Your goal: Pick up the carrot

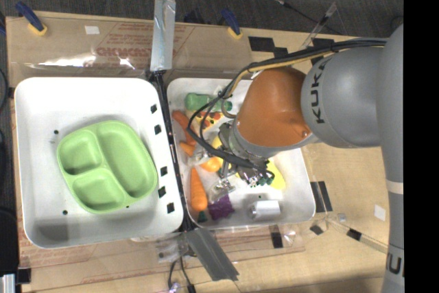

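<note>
- The left bin holds a green divided plate, lying flat near its middle.
- The carrot lies in the right bin, close along its left wall, pointing roughly up and down the view; nothing grips it.
- A purple piece sits just beside the carrot's lower end.
- The gripper hangs low over the clutter just right of the carrot; whether it is open or closed I cannot tell.
- A small white block rests near the bin's front wall.
</note>
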Available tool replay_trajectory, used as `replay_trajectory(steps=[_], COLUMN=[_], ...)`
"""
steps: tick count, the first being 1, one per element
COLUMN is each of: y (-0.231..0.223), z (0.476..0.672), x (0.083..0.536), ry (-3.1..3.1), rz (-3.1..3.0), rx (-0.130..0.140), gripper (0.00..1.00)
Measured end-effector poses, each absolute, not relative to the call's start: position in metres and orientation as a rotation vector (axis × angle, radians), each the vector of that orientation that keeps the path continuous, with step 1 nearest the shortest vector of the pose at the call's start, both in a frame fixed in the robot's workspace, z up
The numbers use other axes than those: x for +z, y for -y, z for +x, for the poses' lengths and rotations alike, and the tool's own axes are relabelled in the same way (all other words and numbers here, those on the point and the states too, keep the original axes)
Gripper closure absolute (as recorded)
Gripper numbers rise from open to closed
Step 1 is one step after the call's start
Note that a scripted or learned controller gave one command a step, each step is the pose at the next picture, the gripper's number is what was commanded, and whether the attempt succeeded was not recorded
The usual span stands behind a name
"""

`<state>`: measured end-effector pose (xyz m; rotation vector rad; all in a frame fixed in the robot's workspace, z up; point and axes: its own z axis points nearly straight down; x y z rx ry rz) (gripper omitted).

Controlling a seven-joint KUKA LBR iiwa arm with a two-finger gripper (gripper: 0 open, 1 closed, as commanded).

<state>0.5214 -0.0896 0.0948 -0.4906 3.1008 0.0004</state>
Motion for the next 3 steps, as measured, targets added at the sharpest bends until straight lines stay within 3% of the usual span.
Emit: replay_trajectory(steps=[1, 2, 3], y=[0.092, 0.09, 0.046], z=[0.524, 0.526, 0.516], x=[0.093, 0.103, 0.193], ry=[-2.928, -2.92, -3.046], rz=[-1.126, -1.132, -0.751], rx=[-0.001, -0.003, -0.002], gripper=[0.0, 1.0, 1.0])
